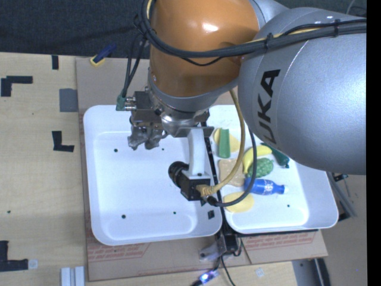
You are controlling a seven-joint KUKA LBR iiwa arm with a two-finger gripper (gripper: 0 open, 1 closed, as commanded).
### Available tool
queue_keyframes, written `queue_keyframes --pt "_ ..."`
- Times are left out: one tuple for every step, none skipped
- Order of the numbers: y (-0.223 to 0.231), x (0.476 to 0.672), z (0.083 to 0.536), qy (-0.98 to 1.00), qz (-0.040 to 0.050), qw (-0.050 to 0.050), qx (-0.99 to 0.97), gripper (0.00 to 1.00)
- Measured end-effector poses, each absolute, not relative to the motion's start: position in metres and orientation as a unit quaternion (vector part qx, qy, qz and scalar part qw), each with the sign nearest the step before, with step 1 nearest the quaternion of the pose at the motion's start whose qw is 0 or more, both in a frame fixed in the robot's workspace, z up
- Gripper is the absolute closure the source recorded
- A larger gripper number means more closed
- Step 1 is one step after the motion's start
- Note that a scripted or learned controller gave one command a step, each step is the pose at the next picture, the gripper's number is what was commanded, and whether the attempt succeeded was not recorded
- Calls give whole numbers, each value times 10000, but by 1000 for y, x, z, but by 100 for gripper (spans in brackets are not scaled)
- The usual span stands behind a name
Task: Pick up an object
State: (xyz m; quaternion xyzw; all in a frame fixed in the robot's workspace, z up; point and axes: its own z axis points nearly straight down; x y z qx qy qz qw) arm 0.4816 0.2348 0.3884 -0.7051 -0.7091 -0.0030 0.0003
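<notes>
1. The objects lie clustered in the right shallow white bin (297, 219), along its left wall: a blue plastic bottle (266, 187), a bumpy green round toy (262, 167), a yellow banana-shaped piece (255, 153), and a green rectangular block (223, 143) near the far-left corner.
2. The dark metal gripper (146, 137) hangs over the left shallow white bin (119, 219), near its far edge and apart from the cluster. Cannot tell whether it is spread or closed.

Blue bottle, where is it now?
The blue bottle lies on its side in the camera view's right-hand bin, just below a green bumpy object, a yellow piece at its left end.
</notes>
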Motion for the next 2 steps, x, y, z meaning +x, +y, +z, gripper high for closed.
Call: queue_keyframes --pt "234 483 412 -7082 -3 2 -7060 100" --pt "231 576 308 -7063 52 5 -7079 100"
